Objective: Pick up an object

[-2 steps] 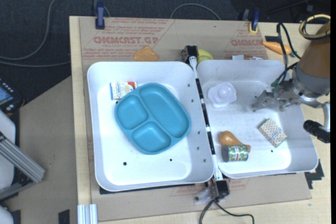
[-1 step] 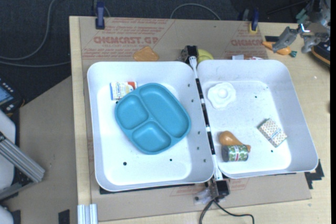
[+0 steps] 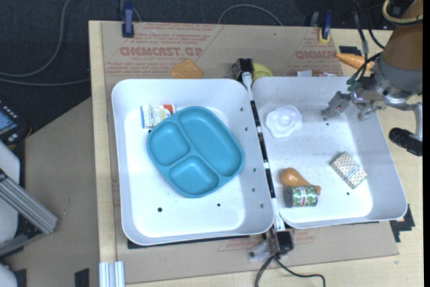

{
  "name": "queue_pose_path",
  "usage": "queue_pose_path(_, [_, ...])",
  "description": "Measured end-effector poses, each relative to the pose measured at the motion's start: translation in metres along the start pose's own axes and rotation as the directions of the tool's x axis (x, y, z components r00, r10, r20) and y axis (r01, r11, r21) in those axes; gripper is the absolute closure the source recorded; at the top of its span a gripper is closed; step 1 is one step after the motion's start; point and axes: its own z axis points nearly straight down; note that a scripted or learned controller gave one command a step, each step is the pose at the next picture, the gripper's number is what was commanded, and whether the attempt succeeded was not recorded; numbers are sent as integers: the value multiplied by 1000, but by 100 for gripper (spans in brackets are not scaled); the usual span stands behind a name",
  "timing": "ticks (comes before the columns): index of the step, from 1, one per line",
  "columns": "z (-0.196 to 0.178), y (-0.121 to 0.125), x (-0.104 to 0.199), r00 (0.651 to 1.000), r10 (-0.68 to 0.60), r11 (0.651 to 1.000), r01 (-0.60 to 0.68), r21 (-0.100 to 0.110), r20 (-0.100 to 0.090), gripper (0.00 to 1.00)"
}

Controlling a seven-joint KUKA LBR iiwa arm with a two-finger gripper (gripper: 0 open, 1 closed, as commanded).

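Note:
My gripper [image 3: 345, 112] hangs over the far right part of the right bin [image 3: 383, 144], open, with nothing between its fingers. In that bin, a white round lid-like piece [image 3: 283, 121] lies to the gripper's left. Toward the near side of the bin are a small patterned box [image 3: 349, 169], a small green-labelled can [image 3: 301, 196] on its side, and an orange-brown pear-shaped item [image 3: 293, 177] touching the can.
The left bin [image 3: 134, 165] holds a blue divided plate [image 3: 194, 150] and a small carton [image 3: 156, 114] at its far left. Behind the bins lie an orange piece [image 3: 187, 68], a yellow-green item [image 3: 259, 70] and an orange carrot-like item [image 3: 349, 59].

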Motion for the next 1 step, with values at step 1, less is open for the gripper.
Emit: queue_pose_path(1, [-51,52,47,1000,-8,1000,8,-24,7,0])
